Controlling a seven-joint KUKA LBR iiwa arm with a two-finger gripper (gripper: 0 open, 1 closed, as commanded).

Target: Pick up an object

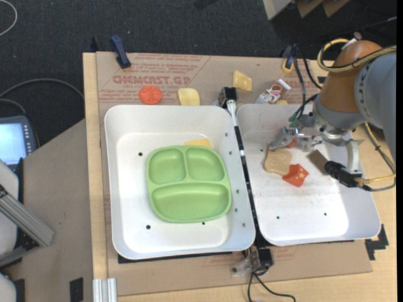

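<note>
In the right bin (352,222), the hand (291,137) hovers just far of the bread (277,161), red piece (296,175) beside it; whether it is apart or together, I cannot tell.

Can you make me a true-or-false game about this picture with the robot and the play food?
1. The green plastic divided plate lies in the left white bin. True.
2. The tan toast-shaped slice of toy bread lies in the left bin. False: it lies in the right white bin.
3. The small red toy piece sits right beside the bread slice. True.
4. The round orange toy disc is on the green plate. False: it lies on the brown board behind the bins.
5. The robot's gripper hangs over the right bin, near the bread. True.
6. The green plate is piled with food. False: its compartments hold nothing.
</note>
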